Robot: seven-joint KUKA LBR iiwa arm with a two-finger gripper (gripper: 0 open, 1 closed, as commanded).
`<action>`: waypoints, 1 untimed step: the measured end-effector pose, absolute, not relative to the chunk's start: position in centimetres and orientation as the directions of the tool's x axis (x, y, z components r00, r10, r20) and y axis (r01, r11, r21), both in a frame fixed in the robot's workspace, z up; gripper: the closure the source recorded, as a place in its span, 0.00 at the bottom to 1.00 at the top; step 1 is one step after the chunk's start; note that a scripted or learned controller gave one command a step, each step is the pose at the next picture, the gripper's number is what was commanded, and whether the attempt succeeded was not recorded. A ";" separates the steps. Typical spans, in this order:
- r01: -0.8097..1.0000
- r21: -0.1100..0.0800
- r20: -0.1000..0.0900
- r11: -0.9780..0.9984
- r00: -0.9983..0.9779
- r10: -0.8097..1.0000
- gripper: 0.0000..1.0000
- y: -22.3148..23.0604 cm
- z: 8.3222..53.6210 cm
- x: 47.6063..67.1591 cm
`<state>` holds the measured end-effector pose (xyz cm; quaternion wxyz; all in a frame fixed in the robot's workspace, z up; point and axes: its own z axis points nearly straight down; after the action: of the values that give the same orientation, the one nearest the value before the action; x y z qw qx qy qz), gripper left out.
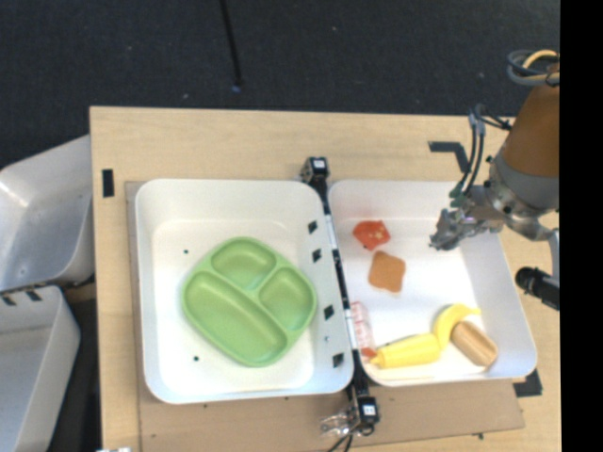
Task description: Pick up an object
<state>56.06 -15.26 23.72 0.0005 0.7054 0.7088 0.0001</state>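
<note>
Arm (528,149) reaching from right, pincer (450,228) low over right bin (490,281).

A divided plate (250,299) is lying in the left bin (151,252). In the right bin (504,299), a tomato slice (371,234) is sitting behind a cookie (386,272), with a banana (424,342) and bread roll (473,343) touching along the front.
</note>
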 end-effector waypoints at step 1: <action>1.000 0.002 0.002 0.007 -0.007 1.000 1.00 -9.3 24.4 54.7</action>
<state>54.73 -9.26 24.36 -0.0001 0.7045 0.7097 0.0013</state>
